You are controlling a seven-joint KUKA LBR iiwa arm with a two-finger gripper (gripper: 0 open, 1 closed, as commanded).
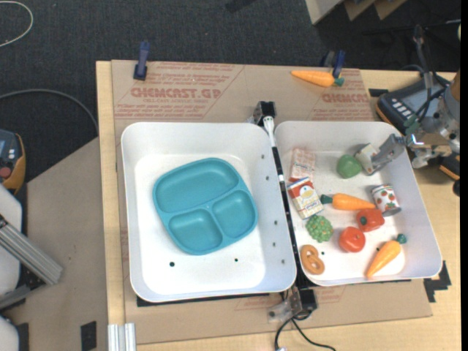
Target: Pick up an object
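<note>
The right bin (428,225) holds several toy foods. A green round piece (349,167) lies near its back, with my gripper (379,154) just right of it and low over the bin; I see nothing held in it. Two small cartons (302,160) (304,197) lie along the left wall. Around the middle are an orange carrot (354,202), a small can (385,198), a red pepper (371,219), a tomato (352,240) and broccoli (319,228). A second carrot (385,257) and a pretzel (311,259) lie at the front.
The left bin (139,254) holds a teal divided plate (205,205). A loose carrot (313,77) lies on the cardboard behind the right bin, beside a blue clamp (337,62). The arm's body (439,119) overhangs the right bin's back right corner.
</note>
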